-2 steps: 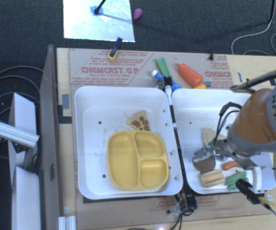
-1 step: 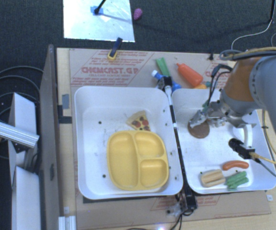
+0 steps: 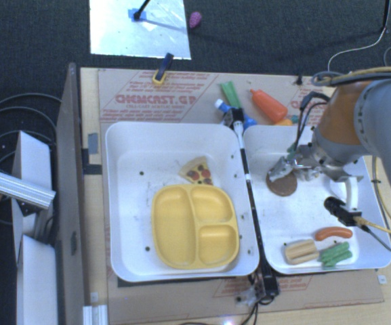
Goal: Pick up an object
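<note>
A dark carpeted floor surrounds a bench covered by a printed cardboard sheet (image 3: 148, 90), on which two shallow white bins sit side by side. The grey arm (image 3: 378, 114) with its orange band reaches in from the right, over the right bin (image 3: 303, 208). The left bin (image 3: 124, 202) holds a yellow divided plate (image 3: 195, 225) and, just behind it, a toy pizza slice (image 3: 198, 171). In the right bin, your gripper (image 3: 291, 168) hangs low near the bin's left wall. You cannot tell from this view whether it is spread or pressed together, and nothing can be seen gripped in it. The likeliest target, a flat brown disc (image 3: 282, 183), lies on the bin floor just below and slightly left of the gripper, touching it or nearly so. Being round, it has no long axis, so wrist angle should matter little. The shared bin wall stands close on the disc's left, which limits room on that side. Bare floor opens to its right and toward the near edge. A sausage (image 3: 333, 233), a tan bread piece (image 3: 300, 251) and a green piece (image 3: 335, 254) cluster well apart in the near right corner. A toy carrot (image 3: 268, 105) lies outside, behind the bins.
</note>
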### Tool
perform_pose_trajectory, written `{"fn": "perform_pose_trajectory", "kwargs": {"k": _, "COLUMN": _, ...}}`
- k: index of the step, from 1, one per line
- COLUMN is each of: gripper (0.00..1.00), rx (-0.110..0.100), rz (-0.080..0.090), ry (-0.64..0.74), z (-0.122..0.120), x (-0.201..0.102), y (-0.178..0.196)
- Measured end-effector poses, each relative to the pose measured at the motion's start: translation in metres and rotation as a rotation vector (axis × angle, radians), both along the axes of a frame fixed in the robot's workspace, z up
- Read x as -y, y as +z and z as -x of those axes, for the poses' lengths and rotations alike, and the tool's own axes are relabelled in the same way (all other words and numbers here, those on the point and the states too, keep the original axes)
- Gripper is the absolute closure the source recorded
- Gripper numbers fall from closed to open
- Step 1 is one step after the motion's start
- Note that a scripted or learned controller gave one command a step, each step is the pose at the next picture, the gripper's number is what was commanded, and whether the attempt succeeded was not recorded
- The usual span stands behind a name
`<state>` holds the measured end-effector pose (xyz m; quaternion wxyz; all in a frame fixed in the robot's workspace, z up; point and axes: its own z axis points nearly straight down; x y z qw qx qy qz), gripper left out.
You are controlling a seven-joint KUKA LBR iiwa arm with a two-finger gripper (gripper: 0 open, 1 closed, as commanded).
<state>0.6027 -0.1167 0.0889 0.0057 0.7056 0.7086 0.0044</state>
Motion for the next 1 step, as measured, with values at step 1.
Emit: {"fn": "perform_pose_trajectory", "kwargs": {"k": 1, "gripper": 1.0, "rx": 0.004, "rz": 0.002, "ry": 0.004, "z": -0.0016, "x": 0.0009, "y": 0.0127}}
